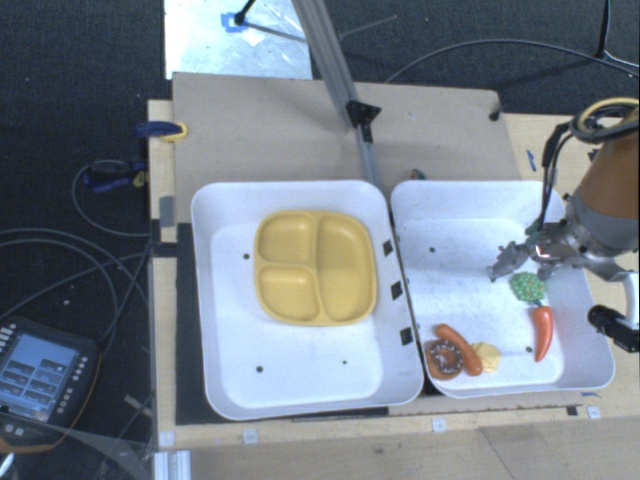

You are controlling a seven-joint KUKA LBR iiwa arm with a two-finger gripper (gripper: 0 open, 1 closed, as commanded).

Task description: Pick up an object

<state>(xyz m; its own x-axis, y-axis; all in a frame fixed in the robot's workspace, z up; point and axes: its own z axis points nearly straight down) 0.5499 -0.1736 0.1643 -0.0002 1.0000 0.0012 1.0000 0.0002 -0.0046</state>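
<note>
Nearest you, along the near wall of the right-hand shallow white plastic bin [590, 373], a cluster is sitting tight: a brown ring-shaped toy doughnut [441, 359], a red-orange toy sausage [459, 348] lying across its far-right side and touching it, and a small pale-yellow toy lump [487, 355] just to the sausage's right. If you are going for any of these, you are risking a double contact, since fingers closing on the sausage would be nudging the doughnut too.

Further right, an orange toy carrot [541, 332] is lying on its own, pointing near to far, close to the bin's right wall. The wall could be blocking one finger there.

Just beyond the carrot, a green leafy toy vegetable [527, 288] is the likely target. The grey two-finger gripper [512, 260] is hanging just at its far-left side. Its fingers look spread, nothing between them. You are watching an offset: a closing here is probably missing the green piece or shoving it onto the carrot.

In the left white bin [215, 368], a yellow four-compartment plastic plate [315, 267] is lying flat, well apart from the arm, so no risk there.

Farthest back, a slanted grey metal pole [330, 48] is crossing the bench, clear of the gripper.
</note>
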